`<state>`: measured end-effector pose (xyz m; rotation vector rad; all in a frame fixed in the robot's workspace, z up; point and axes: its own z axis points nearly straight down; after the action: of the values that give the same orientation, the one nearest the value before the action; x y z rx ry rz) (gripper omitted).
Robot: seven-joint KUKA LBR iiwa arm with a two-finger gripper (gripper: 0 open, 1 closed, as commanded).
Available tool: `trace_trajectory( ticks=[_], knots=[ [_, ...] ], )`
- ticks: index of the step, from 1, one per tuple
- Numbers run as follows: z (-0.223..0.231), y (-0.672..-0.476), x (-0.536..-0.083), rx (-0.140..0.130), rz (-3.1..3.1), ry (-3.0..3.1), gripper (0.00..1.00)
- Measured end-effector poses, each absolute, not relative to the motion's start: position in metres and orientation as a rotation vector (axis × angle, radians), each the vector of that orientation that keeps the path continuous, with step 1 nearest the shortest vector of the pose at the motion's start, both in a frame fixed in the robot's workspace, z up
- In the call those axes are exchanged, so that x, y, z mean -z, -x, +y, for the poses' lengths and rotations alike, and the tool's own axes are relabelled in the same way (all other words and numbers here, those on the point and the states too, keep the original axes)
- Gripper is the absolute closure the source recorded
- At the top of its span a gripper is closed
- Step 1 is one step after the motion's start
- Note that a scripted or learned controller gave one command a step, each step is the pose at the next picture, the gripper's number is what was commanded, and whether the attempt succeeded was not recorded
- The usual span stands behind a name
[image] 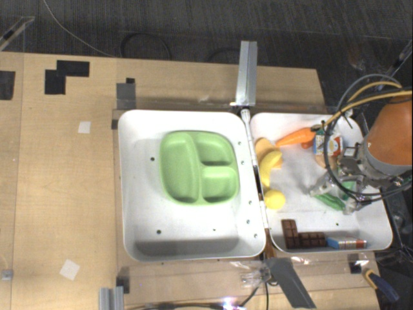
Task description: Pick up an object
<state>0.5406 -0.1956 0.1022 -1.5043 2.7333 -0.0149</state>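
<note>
Hand [341,189]: metal-grey, low inside the right bin, under the arm's wrist; whether it is apart or together cannot be told.
Arm [390,137]: grey wrist with a rounded orange band, wrapped in black and yellow cables, over the right bin's right side.
Green object [330,201]: flat, elongated, lying slantwise on the right bin's floor just beside the hand; contact cannot be told.
Can [326,146]: small, with a printed label, toward the right bin's back, near the hand.
Carrot [295,137]: orange, tapered, smooth, at the right bin's back, left of the can.
Yellow fruits [270,163]: rounded, glossy pieces along the right bin's left wall, the lowest a lemon shape.
Brown block [300,237]: dark, L-shaped, segmented, at the right bin's front wall.
Marker [346,243]: slim tube with a blue end, right of the brown block.
Right bin [381,228]: shallow white plastic with rounded corners.
Left bin [139,199]: same make, touching the right bin's left wall.
Green tray [197,166]: pale matte, rounded, three-compartment, in the left bin.
Bench [58,192]: light wood under the bins.
</note>
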Motion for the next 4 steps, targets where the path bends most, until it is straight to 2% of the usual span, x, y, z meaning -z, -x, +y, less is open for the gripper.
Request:
trace_trajectory(
  ticks=[1,2,3,4],
  knots=[
    [-0.184,-0.498,-0.091,0.021,2.756,1.471,0.00],
    [-0.204,-0.493,-0.091,0.022,2.523,1.845,0.00],
    [-0.204,-0.507,-0.090,0.013,2.378,2.041,0.00],
    [-0.203,-0.514,-0.091,0.018,2.175,2.249,0.00]
  ],
)
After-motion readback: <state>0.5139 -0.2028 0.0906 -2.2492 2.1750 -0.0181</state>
